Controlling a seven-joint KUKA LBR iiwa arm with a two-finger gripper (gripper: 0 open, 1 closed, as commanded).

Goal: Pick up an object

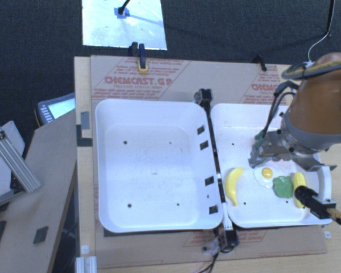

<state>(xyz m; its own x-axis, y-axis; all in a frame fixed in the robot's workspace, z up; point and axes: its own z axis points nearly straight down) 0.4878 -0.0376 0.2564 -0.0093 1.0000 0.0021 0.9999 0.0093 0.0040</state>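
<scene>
While my gripper (260,152) hangs low in the right bin (238,118), I can't tell its state. Just beside it lies the egg (265,175); the banana (233,185) is near the bin's left wall. Both bins rest on a board (176,75).

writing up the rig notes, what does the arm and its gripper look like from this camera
The arm enters from the right as a bulky rounded body with a broad orange band over grey housing. Thin dark cables loop along its left side toward the wrist. The gripper is a small dark grey metal assembly with some green parts near its tip. No markings are readable on either.
</scene>
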